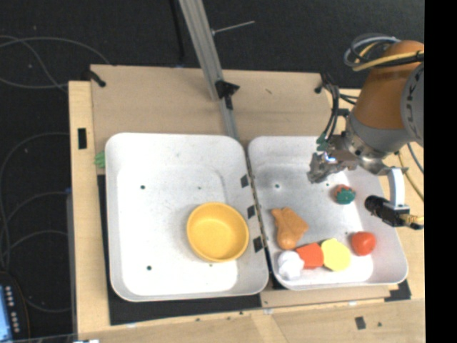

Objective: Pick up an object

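Gripper (323,167) low over the far part of the right bin (285,152), hanging from the grey and orange arm (385,98) that enters from the right. Cannot tell how the gripper stands; too small and dark against the bin floor. Nothing visibly held.

Just right of and nearer than the gripper, apart from it: small green and red object (344,195) on the bin floor. Further toward the near wall: tan lumpy object (289,226), with a white object (290,264) pressed into the near left corner, an orange-red block (310,255) touching it, a yellow object (336,255) beside that, and a red ball (363,243) to the right, slightly apart.

Left bin (143,163) side by side with the right one, holding a yellow bowl (217,231) upright near its right wall.

Tan wooden bench (157,91) under both bins. Slanted metal pole (203,38) rising from the far edge. Dark floor beyond, with thin cables (28,56) at left.

Arm cut off at the right; exact shapes of the small objects hard to make out.
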Controlling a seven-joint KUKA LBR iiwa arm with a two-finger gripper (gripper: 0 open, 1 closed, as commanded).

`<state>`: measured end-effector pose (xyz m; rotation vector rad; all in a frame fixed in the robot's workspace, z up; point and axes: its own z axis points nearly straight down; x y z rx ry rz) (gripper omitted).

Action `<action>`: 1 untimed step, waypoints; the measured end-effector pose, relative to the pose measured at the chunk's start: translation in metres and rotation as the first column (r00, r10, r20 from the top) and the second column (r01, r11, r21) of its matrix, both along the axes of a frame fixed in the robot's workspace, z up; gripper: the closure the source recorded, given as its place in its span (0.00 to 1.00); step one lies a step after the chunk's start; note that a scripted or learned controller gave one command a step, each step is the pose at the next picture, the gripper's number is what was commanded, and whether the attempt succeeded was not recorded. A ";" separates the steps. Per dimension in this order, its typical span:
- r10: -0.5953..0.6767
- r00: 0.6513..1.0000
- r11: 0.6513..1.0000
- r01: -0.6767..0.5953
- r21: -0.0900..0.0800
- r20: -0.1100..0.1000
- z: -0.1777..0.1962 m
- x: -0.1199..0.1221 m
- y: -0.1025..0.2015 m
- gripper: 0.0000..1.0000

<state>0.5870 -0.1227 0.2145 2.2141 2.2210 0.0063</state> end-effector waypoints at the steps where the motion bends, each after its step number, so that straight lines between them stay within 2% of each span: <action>1: 0.000 1.000 1.000 0.000 0.000 -0.002 0.028 0.001 -0.001 1.00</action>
